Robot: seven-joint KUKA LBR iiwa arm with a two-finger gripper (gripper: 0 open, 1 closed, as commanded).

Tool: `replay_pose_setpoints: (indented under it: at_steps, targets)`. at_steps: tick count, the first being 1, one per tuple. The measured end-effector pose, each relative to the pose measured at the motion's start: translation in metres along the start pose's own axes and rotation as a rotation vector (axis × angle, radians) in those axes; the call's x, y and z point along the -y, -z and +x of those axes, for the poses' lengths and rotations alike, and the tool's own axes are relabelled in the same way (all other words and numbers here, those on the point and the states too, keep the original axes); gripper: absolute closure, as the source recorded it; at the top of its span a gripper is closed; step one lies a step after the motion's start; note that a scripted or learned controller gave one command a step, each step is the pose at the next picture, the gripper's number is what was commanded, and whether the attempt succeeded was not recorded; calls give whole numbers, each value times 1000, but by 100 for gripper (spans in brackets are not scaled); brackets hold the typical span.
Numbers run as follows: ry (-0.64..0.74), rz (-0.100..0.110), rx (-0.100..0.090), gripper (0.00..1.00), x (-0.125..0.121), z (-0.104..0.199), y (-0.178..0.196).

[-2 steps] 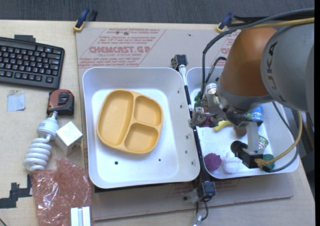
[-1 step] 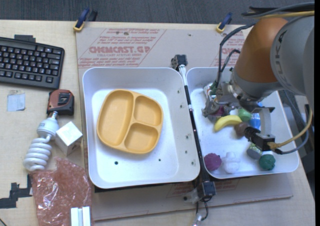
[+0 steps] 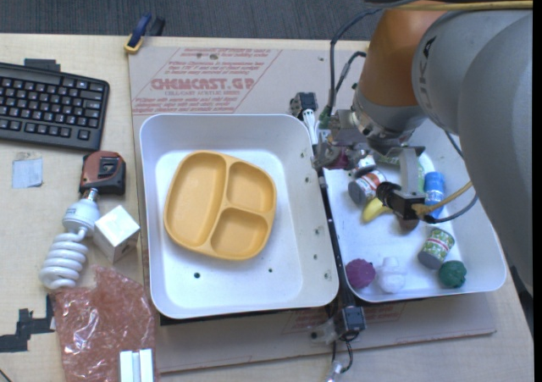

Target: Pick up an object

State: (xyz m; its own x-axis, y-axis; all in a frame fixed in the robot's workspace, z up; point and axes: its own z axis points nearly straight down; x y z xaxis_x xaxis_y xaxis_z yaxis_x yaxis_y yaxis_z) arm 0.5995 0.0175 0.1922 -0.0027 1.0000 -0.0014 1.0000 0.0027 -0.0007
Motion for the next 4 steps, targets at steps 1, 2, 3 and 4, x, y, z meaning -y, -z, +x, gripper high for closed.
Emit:
replay_pose_setpoints:
  at_steps: [1,2,3,4]
  targets:
    - [3,1,1,100,0,0,9]
    - [0,-1,0,100,78,13,87]
    - [0,1,-1,100,22,38,0]
    - [-4,1,-1,100,50,10,20]
